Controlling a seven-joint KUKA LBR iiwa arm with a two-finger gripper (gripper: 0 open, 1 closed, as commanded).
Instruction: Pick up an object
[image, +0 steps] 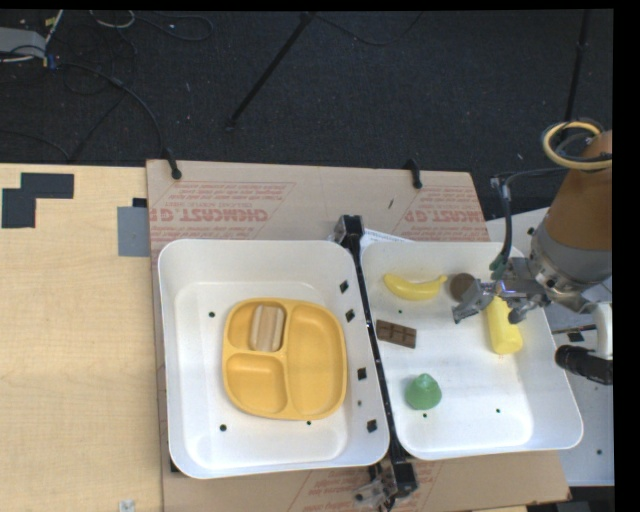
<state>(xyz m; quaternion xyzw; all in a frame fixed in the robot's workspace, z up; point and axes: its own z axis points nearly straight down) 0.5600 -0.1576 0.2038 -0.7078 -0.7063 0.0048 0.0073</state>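
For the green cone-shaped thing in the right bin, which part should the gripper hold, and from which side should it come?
Probably best from straight above, closing on the narrow upper part of the green cone. It stands upright on its wide base in the right bin, apart from the chocolate bar and the yellow bottle, so there is free room around it.

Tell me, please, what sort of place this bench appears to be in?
Most likely a robotics lab set up for grasping trials. Two shallow white plastic bins sit side by side on cardboard, toy food such as a yellow plastic banana lies in the right one, and black cables trail across dark carpet behind.
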